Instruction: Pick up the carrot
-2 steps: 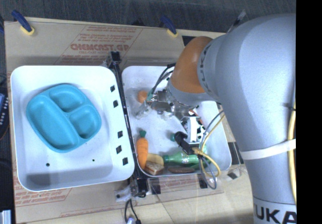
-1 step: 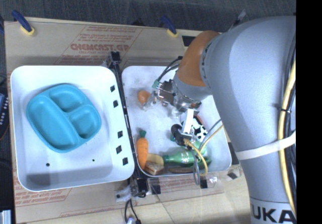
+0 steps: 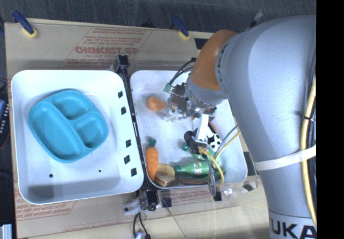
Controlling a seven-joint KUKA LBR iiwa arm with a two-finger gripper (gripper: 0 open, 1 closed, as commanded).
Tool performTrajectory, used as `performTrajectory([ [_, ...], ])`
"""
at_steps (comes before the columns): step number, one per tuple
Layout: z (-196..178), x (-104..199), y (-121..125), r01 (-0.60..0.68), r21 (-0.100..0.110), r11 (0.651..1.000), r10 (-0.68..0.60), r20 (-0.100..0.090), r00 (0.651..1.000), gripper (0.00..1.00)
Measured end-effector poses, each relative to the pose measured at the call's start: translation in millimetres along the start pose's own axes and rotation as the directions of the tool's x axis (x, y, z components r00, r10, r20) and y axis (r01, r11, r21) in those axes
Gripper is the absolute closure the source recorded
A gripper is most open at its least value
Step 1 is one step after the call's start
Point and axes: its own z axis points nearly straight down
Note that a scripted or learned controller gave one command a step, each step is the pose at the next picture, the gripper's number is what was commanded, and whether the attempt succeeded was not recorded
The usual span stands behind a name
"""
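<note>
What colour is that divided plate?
Light blue plate, seen in the camera view.

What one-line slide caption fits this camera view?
Gripper hovers in the right bin beside an orange piece; carrot lies near its front edge.

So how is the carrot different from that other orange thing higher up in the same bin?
The carrot is long and tapered with a green top, while the orange lump is short, rounded and plain. The carrot lies near the bin's lower left corner beside a green bottle; the lump sits higher up, right next to the hand. Both are orange and lie in the right bin.
</note>
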Motion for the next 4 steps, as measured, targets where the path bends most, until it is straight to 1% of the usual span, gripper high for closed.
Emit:
performTrajectory([
  [1,12,8,-28,0.030,0.001,1.000,-0.030,0.002,1.000,1.00],
  [2,12,-1,-56,0.001,-0.001,1.000,-0.001,0.003,1.000,1.00],
  [3,11,-1,-56,0.000,-0.002,1.000,0.000,0.003,1.000,0.00],
  [4,11,-32,-104,-0.262,-0.006,0.965,0.262,-0.001,0.965,0.00],
])
